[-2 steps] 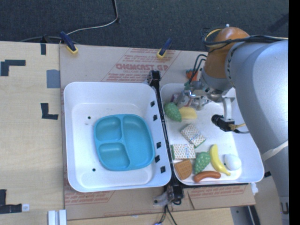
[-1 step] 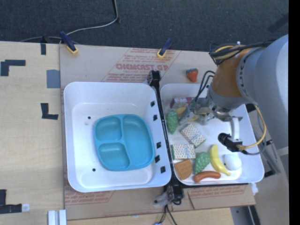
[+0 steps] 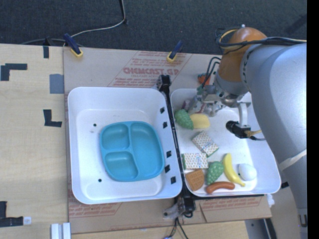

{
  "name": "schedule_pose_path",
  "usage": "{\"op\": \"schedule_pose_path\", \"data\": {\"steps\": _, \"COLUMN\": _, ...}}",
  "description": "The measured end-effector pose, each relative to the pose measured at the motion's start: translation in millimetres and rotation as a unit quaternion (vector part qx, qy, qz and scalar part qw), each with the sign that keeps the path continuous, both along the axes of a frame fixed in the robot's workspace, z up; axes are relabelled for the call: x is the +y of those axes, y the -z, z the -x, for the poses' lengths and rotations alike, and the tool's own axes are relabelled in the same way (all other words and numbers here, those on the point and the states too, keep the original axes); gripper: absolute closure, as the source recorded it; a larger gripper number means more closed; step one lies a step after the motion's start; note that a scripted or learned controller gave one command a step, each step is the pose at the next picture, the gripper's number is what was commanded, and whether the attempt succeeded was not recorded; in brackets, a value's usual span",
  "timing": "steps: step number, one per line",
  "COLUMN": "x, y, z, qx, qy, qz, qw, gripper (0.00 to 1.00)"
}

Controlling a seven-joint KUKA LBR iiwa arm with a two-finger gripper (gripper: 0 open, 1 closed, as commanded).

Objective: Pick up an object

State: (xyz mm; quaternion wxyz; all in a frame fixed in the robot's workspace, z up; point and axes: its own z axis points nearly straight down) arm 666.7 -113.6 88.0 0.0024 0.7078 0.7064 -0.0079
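Reaching in from the right of the frame, the grey arm [image 3: 279,78] lowers its gripper [image 3: 203,102] into the upper part of the right bin [image 3: 264,156]; whether it is apart or together cannot be told. Just below it lie a green leafy piece [image 3: 183,119] and a yellow block [image 3: 200,121], side by side. Lower in that bin sit two patterned packets [image 3: 205,143], a banana [image 3: 230,169], a white egg [image 3: 246,172] and a red sausage [image 3: 220,186]. Left of centre, the other bin [image 3: 82,133] holds a blue divided tray [image 3: 131,150].
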Motion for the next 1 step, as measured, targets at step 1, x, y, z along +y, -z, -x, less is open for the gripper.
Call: {"op": "schedule_pose_path", "data": {"steps": 1, "x": -0.8, "y": 1.2, "z": 101.7, "qx": -0.006, "qy": 0.001, "qz": -0.0039, "qw": 1.0000, "gripper": 0.00}}
